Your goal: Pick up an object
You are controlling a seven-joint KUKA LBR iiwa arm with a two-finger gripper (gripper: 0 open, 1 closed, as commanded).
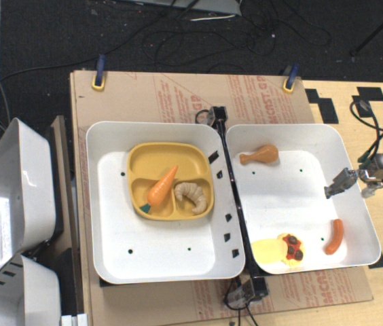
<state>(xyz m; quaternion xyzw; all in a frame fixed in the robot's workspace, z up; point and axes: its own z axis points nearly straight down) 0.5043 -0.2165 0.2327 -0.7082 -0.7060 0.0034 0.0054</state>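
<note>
My gripper (353, 182) sits at the right rim of the right bin (314, 136), coming in from the right edge of the camera view. One dark finger (339, 182) points down and left over the bin's sloped wall; a second part lies just behind it near the rim. Nothing is between the fingers, and they appear spread apart, holding nothing.

Right bin contents:
- Toy chicken drumstick (260, 156), upper left part of the floor, lying on its side, bone end to the left. Well apart from my gripper.
- Toy sausage (334, 237), orange-red, lower right corner, lying along the slope of the wall, below my gripper and not touching it.
- Yellow flat piece (268, 251) with a small red and dark item (292, 246) on its right end, at the front wall. Cannot tell what food these represent.

Left bin (110, 202) contents:
- Yellow divided plate (171, 152), sitting in the upper middle of the floor.
- Toy carrot (161, 186), lying tilted across the plate's divider, tip up and right, green end down and left.
- Pale toy shrimp (191, 195), curled, in the plate's lower right compartment, just beside the carrot.

The bins touch along a dark centre seam. Both rest on a cardboard sheet (178, 94) held by two yellow clamps (98, 80) at the back.
</note>
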